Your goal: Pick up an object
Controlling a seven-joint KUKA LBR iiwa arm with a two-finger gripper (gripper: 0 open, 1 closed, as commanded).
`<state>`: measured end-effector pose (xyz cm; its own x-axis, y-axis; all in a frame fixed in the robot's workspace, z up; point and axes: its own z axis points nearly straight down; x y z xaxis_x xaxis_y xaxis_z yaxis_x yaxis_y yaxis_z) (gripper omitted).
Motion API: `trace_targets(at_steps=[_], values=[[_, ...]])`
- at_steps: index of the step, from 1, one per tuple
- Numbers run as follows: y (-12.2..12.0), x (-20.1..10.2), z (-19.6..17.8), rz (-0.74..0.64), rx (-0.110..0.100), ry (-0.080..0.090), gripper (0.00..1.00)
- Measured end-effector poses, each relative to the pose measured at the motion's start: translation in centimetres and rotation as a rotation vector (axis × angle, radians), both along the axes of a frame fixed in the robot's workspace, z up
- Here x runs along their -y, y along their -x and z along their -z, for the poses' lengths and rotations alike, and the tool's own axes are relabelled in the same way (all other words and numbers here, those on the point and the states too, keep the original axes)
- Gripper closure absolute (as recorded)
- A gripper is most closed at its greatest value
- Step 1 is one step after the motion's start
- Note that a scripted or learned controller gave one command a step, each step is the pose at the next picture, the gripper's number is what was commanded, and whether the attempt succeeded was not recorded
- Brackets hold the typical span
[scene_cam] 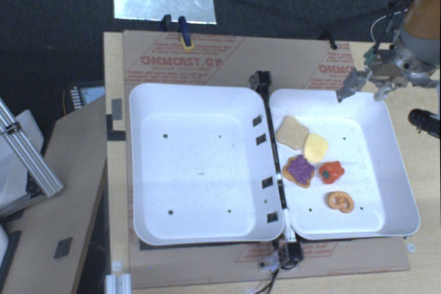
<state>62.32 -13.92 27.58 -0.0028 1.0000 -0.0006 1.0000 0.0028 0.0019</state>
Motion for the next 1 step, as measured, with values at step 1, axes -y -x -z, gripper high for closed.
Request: trace_targets(at_steps=[1], values=[[-1.63, -5.36, -2.27, -0.007, 0.003, -0.002, 0.0]])
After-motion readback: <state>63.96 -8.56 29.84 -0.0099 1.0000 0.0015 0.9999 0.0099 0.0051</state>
